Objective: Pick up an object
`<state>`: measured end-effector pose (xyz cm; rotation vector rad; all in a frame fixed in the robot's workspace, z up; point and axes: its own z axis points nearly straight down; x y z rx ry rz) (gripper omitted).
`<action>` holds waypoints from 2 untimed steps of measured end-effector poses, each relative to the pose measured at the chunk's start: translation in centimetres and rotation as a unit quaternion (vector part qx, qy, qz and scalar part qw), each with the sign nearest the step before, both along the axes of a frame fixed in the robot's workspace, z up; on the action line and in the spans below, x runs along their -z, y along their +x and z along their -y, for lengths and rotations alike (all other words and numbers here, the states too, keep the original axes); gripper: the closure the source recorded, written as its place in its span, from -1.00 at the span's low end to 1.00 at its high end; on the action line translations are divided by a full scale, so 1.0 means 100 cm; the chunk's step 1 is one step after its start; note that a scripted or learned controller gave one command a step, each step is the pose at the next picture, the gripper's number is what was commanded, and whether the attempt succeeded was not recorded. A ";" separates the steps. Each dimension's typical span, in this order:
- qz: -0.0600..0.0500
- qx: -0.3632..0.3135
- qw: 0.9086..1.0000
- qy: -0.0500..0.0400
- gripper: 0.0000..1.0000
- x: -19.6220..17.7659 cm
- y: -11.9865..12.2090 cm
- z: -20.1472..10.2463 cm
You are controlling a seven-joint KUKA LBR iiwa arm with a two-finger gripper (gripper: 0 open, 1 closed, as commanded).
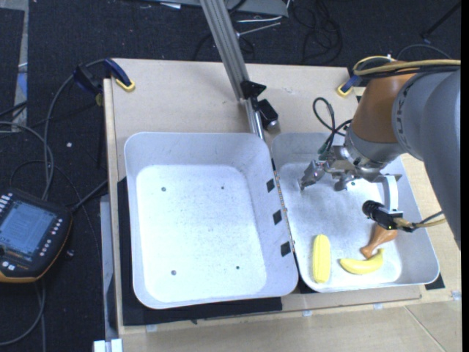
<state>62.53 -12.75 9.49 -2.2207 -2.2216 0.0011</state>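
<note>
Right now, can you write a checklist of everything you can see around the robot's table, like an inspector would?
surface: wooden bench bearing the left bin and the right bin, side by side.
job's things: a yellow corn-like piece, a banana and a brown piece, all near the front of the right bin.
clutter: nothing seen in the left bin.
grippers: the gripper hangs over the back part of the right bin, with nothing seen in it.
cables: black cables lie on the floor left of the bench.
surroundings: control pendant on the floor, metal strut slanting down between the bins, clamps on the back corners of the bench.
</note>
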 end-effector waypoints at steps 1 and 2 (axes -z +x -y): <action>0.001 0.000 1.000 0.000 1.00 -0.011 0.000 0.000; 0.003 0.000 1.000 0.000 1.00 -0.063 -0.004 -0.008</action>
